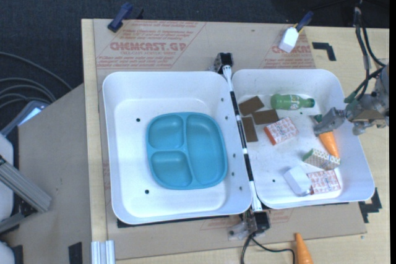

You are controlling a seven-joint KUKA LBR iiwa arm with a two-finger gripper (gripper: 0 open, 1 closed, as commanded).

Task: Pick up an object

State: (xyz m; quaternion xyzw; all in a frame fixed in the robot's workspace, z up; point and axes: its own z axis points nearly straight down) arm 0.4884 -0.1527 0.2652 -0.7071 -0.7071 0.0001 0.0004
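Orange and carrot-like, a second small piece lies on the bare counter at the near edge, outside the right bin and just beyond its front rim. Inside that bin, taken as the landmark, a printed packet and a pale block sit in the near corner, a patterned wedge just behind them, and an orange carrot-shaped toy rests close to the bin's right wall. Toward the bin's middle lies a red-and-white carton, with brown flat pieces near the left wall and a green bottle on its side at the far end. The left bin beside it carries a blue divided plate. Reaching over the right wall, the hand hovers just above the carrot toy's upper end; whether it is spread or closed cannot be told from this slant, and nothing is visibly pinched. As the nearest thing, the carrot toy looks the likely target. It seems light, rigid and smooth, so it may slip or roll; taking it across the thicker upper part, square to its length, appears safest.
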